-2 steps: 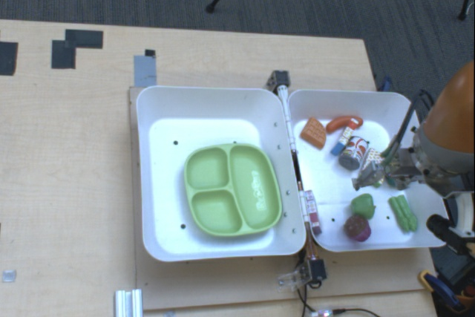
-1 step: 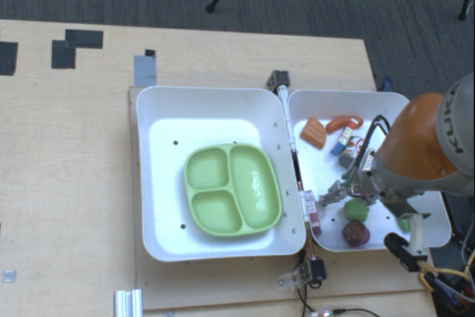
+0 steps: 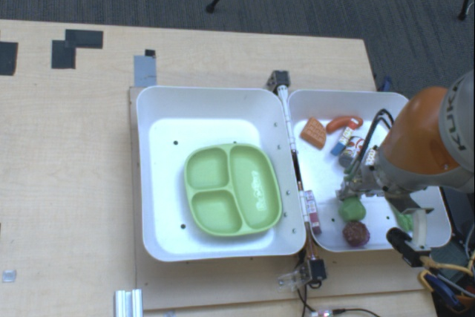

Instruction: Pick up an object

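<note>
Though my wrist hides much of the right bin [image 3: 326,237], the spot under my gripper [image 3: 352,193] is plain enough: a green round object [image 3: 352,208] lies directly below it, touching or nearly so. Whether I am spread or closed, I cannot tell from this angle.

Taking the green object as landmark:
- dark red round object [image 3: 357,234] just beside it, toward the bin's near edge
- orange block [image 3: 314,133] well apart, toward the far wall
- red curved piece [image 3: 344,122] farther still, beside the block
- green divided plate [image 3: 232,190] off to its left, in the left bin [image 3: 159,159]

Judgement: the target sits straight down, not sideways. It looks roundish, no clear long axis, so approach angle matters little. Crowding from the red neighbour is the risk.
</note>
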`<action>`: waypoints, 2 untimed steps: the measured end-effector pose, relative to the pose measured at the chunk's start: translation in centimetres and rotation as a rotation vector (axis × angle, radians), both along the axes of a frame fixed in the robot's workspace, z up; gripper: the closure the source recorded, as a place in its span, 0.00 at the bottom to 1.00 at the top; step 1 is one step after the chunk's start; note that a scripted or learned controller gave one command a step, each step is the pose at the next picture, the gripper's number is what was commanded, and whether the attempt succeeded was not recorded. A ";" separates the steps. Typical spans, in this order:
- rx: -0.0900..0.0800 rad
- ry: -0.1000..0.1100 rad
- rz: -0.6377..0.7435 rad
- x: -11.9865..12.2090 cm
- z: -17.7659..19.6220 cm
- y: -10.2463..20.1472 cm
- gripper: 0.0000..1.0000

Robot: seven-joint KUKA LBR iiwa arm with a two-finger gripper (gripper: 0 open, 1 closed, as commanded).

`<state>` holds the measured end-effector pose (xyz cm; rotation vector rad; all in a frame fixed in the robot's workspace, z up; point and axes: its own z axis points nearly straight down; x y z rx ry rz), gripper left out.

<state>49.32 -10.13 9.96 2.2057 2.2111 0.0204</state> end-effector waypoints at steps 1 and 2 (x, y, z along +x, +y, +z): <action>0.002 0.008 0.000 -0.2 -0.1 0.0 0.00; 0.003 0.004 0.001 -0.1 0.9 0.1 1.00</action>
